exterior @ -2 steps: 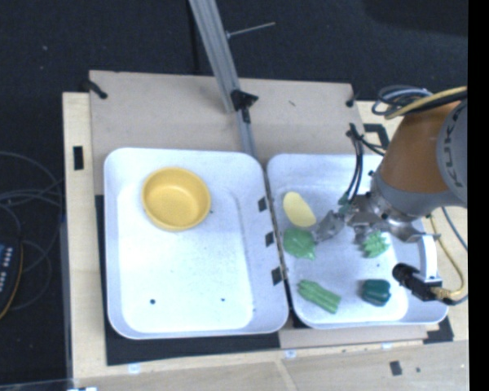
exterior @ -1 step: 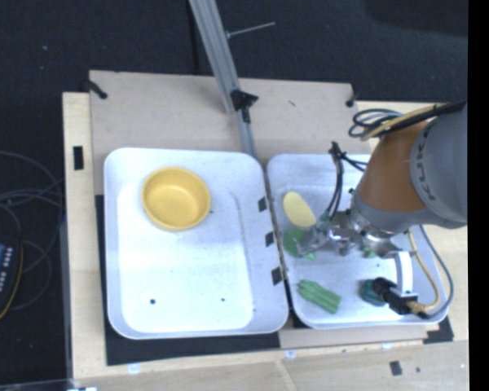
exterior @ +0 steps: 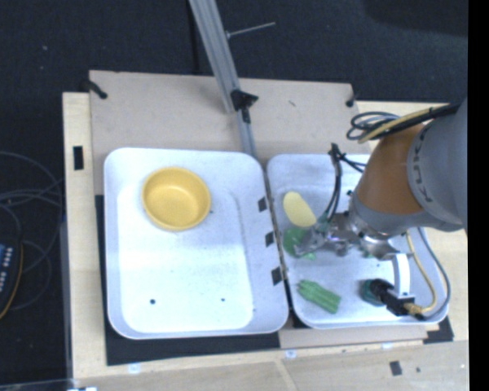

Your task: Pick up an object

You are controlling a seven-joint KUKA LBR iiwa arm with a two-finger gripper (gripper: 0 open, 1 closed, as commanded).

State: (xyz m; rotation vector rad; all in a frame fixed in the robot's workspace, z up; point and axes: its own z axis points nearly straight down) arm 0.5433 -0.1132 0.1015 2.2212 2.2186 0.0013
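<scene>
Two white bins sit side by side on the tabletop (exterior: 187, 369). The left bin (exterior: 187, 275) is the bigger one in the picture. A round yellow bowl (exterior: 177, 198) sits in its upper left part, right way up, with bare white floor around it.

The right bin (exterior: 310, 163) is in the lower right of the frame. The grey arm (exterior: 407, 177) with its orange band comes in from the right and hangs over this bin. The gripper (exterior: 311, 239) is down low near the left side of the right bin, about halfway down it.

Three small things lie in the right bin. A pale yellow lump (exterior: 298, 208) lies near the bin's left wall, just above the gripper. A small green thing (exterior: 294, 242) lies right at the tip of the gripper, on its left side. It looks like it touches the gripper, but that spot is blurry. I cannot tell if the gripper is spread wide or squeezed closed, or if it has the green thing. A green bumpy stick (exterior: 319, 296) lies lower down, near the front edge of the bin, apart from the gripper.

A grey metal pole (exterior: 216, 47) slants down from the top of the frame to the gap between the two bins. A flat brown board (exterior: 163, 112) lies under the bins and sticks out behind them.
</scene>
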